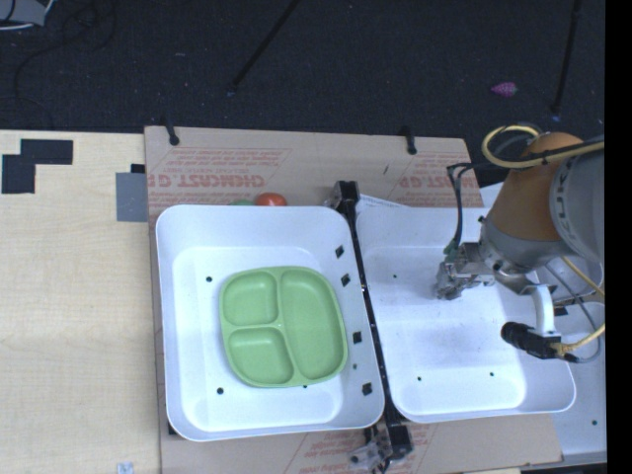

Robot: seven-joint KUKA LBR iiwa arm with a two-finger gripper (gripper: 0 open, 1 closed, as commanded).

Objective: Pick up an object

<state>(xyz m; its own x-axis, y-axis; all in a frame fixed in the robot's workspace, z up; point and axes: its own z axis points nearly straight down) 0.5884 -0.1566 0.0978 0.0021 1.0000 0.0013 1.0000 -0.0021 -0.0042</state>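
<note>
The pincer [452, 282] sits low over the floor of the right bin [464, 403], near that bin's upper middle, with the grey arm [553, 225] and its orange band coming in from the right. At this size and angle I cannot tell how the pincer is set, and nothing is visible in its grip. The only clear candidate to pick up is the green divided plate [283, 325], which lies flat in the middle of the left bin [188, 403], well apart from the pincer and across the divider [363, 309] between the two bins. From the pincer, the plate lies to the view's left and slightly toward the near edge. Its long axis runs roughly from upper left to lower right, with two compartments on the left and one longer compartment on the right. A small red object [270, 200] rests on the worktop [79, 294] just behind the left bin's far rim. As I judge it, the coming move turns on crossing the divider leftward to reach the plate's rim.
</note>
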